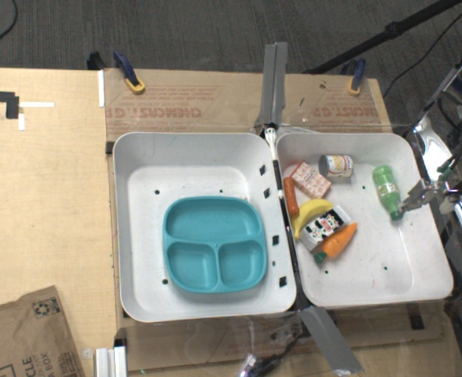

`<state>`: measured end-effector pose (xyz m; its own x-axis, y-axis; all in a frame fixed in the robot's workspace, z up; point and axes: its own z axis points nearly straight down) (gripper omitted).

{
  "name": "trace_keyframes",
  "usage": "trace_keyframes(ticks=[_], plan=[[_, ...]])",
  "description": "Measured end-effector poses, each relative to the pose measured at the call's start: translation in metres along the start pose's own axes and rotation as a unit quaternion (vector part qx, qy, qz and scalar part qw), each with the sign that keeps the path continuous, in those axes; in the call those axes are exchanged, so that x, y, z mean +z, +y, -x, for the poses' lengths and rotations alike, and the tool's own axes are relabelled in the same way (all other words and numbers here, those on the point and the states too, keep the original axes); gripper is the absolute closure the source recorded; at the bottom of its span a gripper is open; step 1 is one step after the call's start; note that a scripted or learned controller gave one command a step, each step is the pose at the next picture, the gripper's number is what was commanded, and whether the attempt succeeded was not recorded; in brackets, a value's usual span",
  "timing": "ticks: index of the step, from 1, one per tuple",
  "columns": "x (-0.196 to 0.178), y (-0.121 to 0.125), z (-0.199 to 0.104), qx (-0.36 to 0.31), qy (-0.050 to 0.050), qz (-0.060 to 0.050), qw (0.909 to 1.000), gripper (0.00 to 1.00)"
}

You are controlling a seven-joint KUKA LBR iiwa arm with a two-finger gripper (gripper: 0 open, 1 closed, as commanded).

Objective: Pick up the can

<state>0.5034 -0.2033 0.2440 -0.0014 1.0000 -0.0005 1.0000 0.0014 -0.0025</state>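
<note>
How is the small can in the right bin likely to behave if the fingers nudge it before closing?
The can lies on its side, so it would probably roll across the smooth right bin. It looks small and likely light. The carton just beside it might stop it.

Two shallow white bins sat side by side on the bench. The left bin [137, 210] held a teal three-compartment plastic tray [214, 244]. In the right bin [404, 281], a small silver can [336, 165] lay on its side at the far end, beside a pink box [309, 181]. Nearer lay a yellow banana [313, 210], an orange carrot [337, 242] and a green bottle [386, 190]. The metal gripper [416, 199] reached in from the right, near the bottle's near end.
</note>
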Motion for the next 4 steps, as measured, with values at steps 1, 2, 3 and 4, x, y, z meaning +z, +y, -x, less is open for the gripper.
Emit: trace_keyframes(ticks=[1,2,3,4], plan=[[0.018,0.05,-0.026,0.008,0.0,0.0,1.0,0.0],[0.018,0.05,-0.026,0.008,0.0,0.0,1.0,0.0],[0.115,0.115,-0.056,0.002,0.0,0.0,1.0,0.0],[0.147,0.144,-0.084,0.07,-0.001,0.004,0.9975,0.0]])
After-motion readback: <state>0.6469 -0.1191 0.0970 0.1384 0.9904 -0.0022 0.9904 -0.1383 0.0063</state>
